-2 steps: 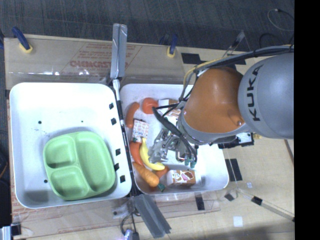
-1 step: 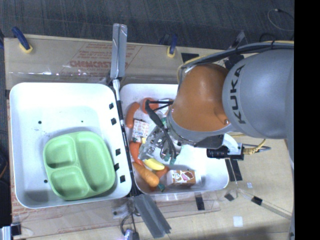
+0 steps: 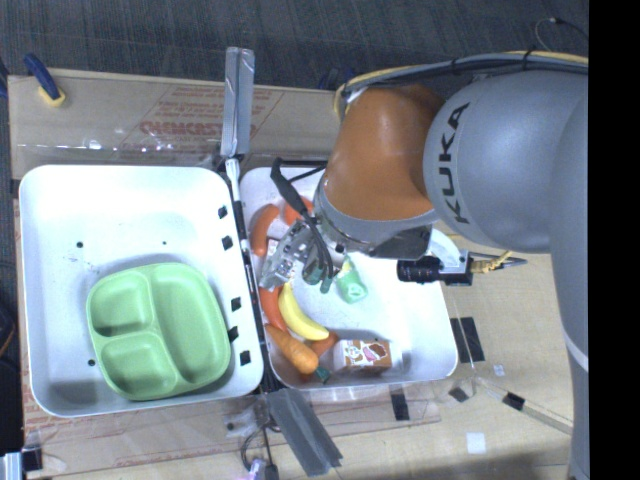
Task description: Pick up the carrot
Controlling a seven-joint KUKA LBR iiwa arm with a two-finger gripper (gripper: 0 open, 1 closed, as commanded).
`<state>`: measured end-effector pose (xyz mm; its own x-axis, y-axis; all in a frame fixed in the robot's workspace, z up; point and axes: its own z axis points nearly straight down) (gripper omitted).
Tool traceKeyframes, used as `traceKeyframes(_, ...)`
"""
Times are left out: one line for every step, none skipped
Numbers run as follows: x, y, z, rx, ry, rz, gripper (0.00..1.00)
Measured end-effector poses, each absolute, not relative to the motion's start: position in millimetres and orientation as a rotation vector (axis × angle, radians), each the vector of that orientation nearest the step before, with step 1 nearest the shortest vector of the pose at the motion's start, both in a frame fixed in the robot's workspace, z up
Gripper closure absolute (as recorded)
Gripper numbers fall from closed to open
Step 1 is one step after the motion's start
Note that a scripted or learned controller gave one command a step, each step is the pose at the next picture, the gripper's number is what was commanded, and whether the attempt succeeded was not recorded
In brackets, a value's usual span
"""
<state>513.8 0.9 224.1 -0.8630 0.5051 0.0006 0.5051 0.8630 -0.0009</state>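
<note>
claw low over the right bin's left side, can't tell its state. carrot lies nr the bin's front-left corner, beside a banana & small carton.

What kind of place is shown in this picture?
Probably a robot lab test bench: a KUKA arm reaches over two white bins holding toy-like food, such as a carrot and banana, plus a green tray.

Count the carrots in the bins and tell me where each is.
3, all in the right bin along its left side: a carrot at the top, one mid-wall, one below the banana. The arm may hide more.
</note>
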Motion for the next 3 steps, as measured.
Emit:
traceKeyframes(495.7, -60, 193, -0.628, -3.078, 0.001, 1.00)
traceKeyframes(495.7, -60, 193, -0.627, -3.078, 0.001, 0.00)
traceKeyframes(485.1, -102, 116, -0.418, -3.129, 0.000, 0.00)
